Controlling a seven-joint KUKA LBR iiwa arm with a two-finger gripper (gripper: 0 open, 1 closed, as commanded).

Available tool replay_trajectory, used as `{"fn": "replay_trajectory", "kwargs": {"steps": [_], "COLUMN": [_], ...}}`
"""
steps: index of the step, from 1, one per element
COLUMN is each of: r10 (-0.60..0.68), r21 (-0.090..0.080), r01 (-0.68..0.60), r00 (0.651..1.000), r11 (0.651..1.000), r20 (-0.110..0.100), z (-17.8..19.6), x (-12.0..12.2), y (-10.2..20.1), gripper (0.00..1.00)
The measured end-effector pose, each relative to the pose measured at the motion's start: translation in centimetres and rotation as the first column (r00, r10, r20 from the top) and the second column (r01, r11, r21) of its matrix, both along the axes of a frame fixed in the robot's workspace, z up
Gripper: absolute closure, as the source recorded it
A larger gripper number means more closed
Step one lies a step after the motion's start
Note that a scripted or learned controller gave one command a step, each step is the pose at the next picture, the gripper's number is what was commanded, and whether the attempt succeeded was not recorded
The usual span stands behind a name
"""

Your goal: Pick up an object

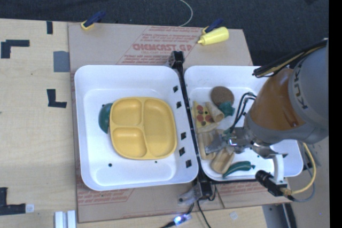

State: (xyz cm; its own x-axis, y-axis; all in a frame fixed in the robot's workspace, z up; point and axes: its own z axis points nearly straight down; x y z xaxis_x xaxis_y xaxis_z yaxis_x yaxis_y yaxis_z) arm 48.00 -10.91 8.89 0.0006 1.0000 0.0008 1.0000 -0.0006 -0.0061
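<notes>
The gripper (pixel 227 141) sits low in the right bin (pixel 243 73), among a clutter of small objects (pixel 209 115) crowded against the divider; I cannot tell its state. A yellow divided plate (pixel 143 127) fills the left bin (pixel 85 131), leaving narrow margins

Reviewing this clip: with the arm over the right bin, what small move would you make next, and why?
Probably a short, straight descent. The gripper hangs over the pile in the right bin, above the tan piece and beside the pizza slice. I cannot see anything between its fingers, so no grasp is confirmed; lowering onto the nearest item seems the sensible step.
</notes>
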Motion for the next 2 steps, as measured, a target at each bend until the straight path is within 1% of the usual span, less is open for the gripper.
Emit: {"fn": "replay_trajectory", "kwargs": {"steps": [1, 2], "r10": [0.002, 0.002], "r21": [0.003, -0.001], "r01": [-0.002, -0.002], "r00": [1.000, 1.000], "r11": [1.000, 1.000], "r20": [0.002, 0.009], "z": [1.3, 7.5], "x": [0.1, -0.2], "y": [0.1, 0.3], "gripper": [1.00, 1.00]}}
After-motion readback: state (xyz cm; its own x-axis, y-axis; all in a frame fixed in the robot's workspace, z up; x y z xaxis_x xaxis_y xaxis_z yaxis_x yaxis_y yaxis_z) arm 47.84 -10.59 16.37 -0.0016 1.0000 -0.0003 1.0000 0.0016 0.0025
